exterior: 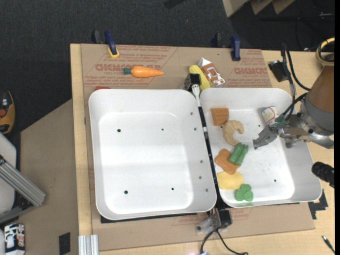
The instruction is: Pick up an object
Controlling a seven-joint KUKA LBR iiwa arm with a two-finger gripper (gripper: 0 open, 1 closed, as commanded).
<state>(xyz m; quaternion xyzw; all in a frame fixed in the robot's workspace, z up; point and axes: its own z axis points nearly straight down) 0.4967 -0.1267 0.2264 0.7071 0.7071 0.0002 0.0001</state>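
Observation:
My gripper (pixel 262 138) hangs over the right bin (pixel 276 174), reaching in from the right, its dark fingers low above the bin floor with nothing seen between them. To its left lie a tan croissant (pixel 232 131), an orange-brown block (pixel 220 116), a green cucumber (pixel 238 154) resting on an orange piece (pixel 225 162), a yellow piece (pixel 229 181) and a green clump (pixel 244 193). A small white packet (pixel 268 112) lies just above the gripper.
The left bin (pixel 149 153) sits beside the right one. On the cardboard behind the bins lie a toy carrot (pixel 143 72), a banana (pixel 197 72) and a small carton (pixel 212 74). Blue clamps (pixel 111 45) hold the board's far edge.

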